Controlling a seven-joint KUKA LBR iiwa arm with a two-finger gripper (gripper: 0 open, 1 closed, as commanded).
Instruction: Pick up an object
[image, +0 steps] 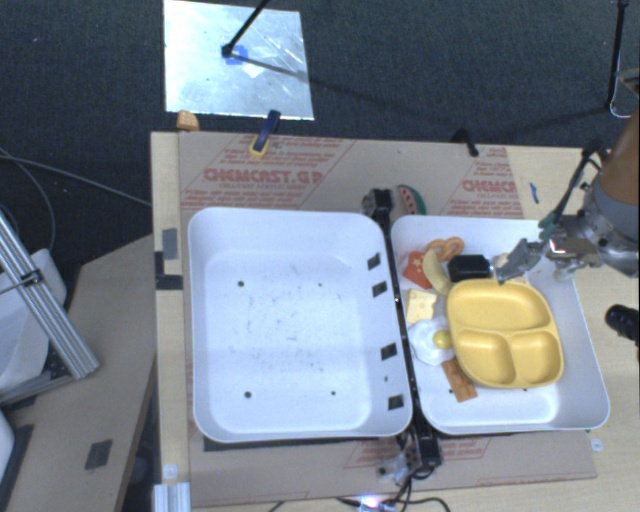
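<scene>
The right bin (585, 395) holds a yellow divided plate (500, 335) and, to its left, a toy fried egg (432, 341) and a pale yellow cheese slice (421, 304). A banana (434, 270), a red piece (415, 268) and a small black block (468, 267) lie near the bin's far left corner. A brown strip (458, 380) pokes out from under the plate's near left edge. My gripper (515, 260) hangs over the plate's far rim, just right of the black block, with nothing seen held in it.
The left bin (290, 325) sits beside the right one, with a black clip strip (392, 320) between them. A dark tool (395, 200) lies beyond the bins on the cardboard. An aluminium frame (40, 300) stands at the far left.
</scene>
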